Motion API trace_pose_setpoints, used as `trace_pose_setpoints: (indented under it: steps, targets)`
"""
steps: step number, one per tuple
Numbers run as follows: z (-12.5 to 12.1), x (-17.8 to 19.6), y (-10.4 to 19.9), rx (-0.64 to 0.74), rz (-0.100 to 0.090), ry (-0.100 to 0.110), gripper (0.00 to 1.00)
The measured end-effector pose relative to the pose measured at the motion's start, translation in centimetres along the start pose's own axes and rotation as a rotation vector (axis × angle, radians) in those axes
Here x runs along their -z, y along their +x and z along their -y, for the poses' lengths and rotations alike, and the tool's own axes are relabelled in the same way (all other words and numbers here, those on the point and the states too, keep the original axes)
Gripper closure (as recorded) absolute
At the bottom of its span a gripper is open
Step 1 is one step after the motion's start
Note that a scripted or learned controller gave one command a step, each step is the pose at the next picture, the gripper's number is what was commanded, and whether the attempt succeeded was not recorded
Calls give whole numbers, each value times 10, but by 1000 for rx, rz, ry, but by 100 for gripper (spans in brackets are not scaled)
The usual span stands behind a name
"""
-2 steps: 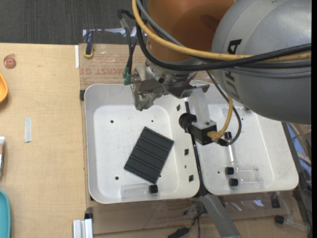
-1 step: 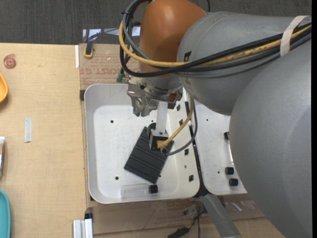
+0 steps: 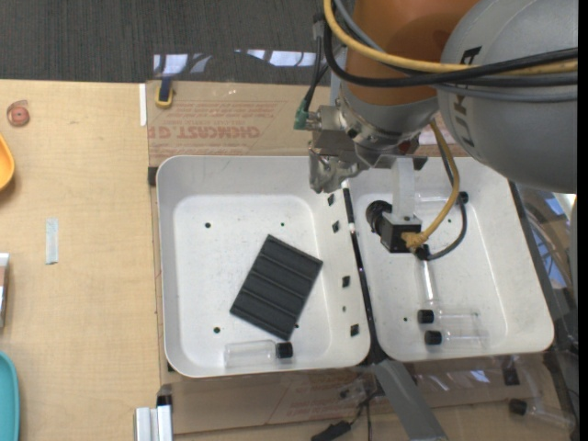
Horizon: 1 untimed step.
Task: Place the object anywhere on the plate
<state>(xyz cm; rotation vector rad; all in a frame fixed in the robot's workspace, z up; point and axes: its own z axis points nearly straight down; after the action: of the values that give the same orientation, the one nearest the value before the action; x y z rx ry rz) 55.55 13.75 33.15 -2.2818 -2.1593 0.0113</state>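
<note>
Camera view has the gripper (image 3: 328, 175) hanging over the ridge between the bins; nothing shows between its fingers, so the black slab (image 3: 277, 285) lies flat in the left bin (image 3: 184, 200).

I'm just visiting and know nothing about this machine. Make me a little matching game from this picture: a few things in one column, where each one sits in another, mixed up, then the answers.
Things:
1. dark ribbed slab
2. robot arm's orange band
3. cardboard sheet with red print
4. yellow cable

Places:
A. at the top of the view, above the right bin
B. lying flat in the left bin
C. on the bench just beyond the left bin's far edge
D. hanging down over the right bin

Pairs: 1-B, 2-A, 3-C, 4-D
</note>
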Motion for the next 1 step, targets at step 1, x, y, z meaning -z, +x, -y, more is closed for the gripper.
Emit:
trace_pose_setpoints:
  steps: [1]
  targets:
    - [55,-92,32,33,0,2,100]
